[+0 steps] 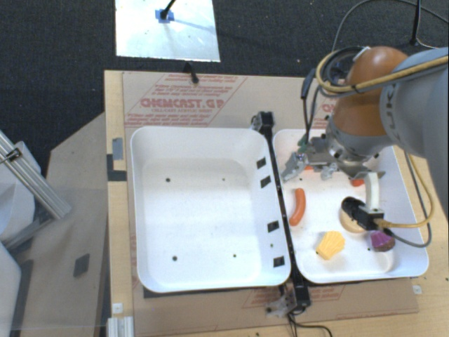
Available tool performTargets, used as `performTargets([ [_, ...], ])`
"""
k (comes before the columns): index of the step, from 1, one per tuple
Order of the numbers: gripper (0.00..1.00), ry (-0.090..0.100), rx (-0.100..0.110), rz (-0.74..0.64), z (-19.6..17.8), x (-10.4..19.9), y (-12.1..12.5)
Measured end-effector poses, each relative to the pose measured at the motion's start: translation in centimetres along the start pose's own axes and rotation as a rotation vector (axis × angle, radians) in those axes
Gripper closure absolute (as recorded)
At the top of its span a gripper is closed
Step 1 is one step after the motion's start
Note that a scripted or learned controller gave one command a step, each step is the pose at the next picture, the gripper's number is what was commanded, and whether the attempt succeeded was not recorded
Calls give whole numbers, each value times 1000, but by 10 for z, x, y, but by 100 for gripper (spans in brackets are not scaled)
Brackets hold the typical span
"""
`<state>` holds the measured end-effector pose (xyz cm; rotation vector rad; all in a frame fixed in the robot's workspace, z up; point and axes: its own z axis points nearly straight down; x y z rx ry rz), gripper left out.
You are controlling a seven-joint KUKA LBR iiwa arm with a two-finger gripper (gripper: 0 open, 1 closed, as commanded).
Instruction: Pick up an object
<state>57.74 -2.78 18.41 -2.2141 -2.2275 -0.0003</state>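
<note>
My gripper hangs over the far left part of the right bin, close to the divider. Just below it an orange sausage-shaped object lies on the bin floor, apart from the gripper. A yellow ridged object rests near the front of that bin. At the bin's front right sits a purple object, beside a tan round piece. A small red object peeks out from under the wrist. Nothing shows in the gripper's grasp.
The left bin adjoins the right one along a rim with black clips. Both bins stand on a cardboard sheet on the bench. The grey arm and yellow cables reach over the right bin's far right side.
</note>
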Motion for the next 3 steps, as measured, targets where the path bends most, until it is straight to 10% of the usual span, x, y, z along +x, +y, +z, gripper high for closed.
performTargets([
  [1, 0, 0, 1, 5, 0, 2, -18],
  [2, 0, -3, -1, 11, 104, -69, 3],
  [3, 100, -1, -4, 4, 89, -65, 4],
])
